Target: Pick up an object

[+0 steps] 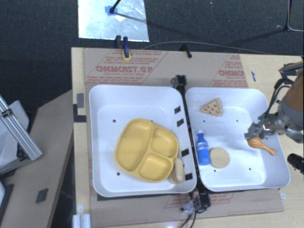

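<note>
A: Take the blue bottle point(202, 148) as your marker in the camera view. What do you see round it?

B: You have it lying in the right bin point(237, 177), hard against that bin's left wall, cap toward the far side. Just right of the bottle's lower end, close to touching it, lies a round tan cookie point(219, 157). Beyond the bottle, toward the far wall and a little to the right, sits a toy pizza slice point(212, 108), well apart from it.

A: And the gripper?

B: You find the gripper point(259, 133) well to the right of the bottle, near the right bin's right wall, at the end of the arm point(292, 108) that comes in from the right. A tan and orange toy drumstick point(261, 144) sits right at its tip, the thick end under the fingers and the thin orange end pointing away to the lower right. You cannot tell whether the jaws are apart or clamped on it; the tip is too small and blurred.

A: Left of the bottle?

B: Across the divider you see the left bin point(102, 127). A yellow divided tray point(146, 149) lies in it, tilted, and a pale bread roll point(177, 169) rests against the tray's lower right corner, left of and nearer than the bottle's base
</note>
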You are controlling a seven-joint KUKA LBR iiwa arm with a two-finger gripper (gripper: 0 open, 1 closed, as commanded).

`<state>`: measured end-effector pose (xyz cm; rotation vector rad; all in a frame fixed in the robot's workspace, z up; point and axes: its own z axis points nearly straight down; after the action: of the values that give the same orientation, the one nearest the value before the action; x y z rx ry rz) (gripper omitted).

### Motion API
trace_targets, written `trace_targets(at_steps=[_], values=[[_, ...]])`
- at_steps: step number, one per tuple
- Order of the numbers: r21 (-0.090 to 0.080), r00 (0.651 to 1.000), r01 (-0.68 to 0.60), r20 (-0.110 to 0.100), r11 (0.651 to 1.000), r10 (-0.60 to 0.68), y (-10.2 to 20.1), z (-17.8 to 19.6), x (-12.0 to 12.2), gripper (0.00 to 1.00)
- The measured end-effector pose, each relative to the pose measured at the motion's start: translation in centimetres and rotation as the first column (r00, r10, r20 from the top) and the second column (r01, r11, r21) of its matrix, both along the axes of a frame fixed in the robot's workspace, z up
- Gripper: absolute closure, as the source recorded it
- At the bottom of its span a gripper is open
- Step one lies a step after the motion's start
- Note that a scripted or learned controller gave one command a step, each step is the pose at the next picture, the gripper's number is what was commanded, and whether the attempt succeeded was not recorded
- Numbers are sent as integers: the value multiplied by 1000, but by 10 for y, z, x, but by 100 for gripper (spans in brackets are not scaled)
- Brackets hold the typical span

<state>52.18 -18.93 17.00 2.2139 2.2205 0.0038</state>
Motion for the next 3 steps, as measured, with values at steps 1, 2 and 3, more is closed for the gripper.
trace_targets(at_steps=[1,2,3], values=[[-1,1000,-1,2,1000,1,-6,53,11,100],[1,1000,-1,-2,1000,1,-6,62,12,100],[3,1000,-5,-4,1000,5,40,53,26,100]])
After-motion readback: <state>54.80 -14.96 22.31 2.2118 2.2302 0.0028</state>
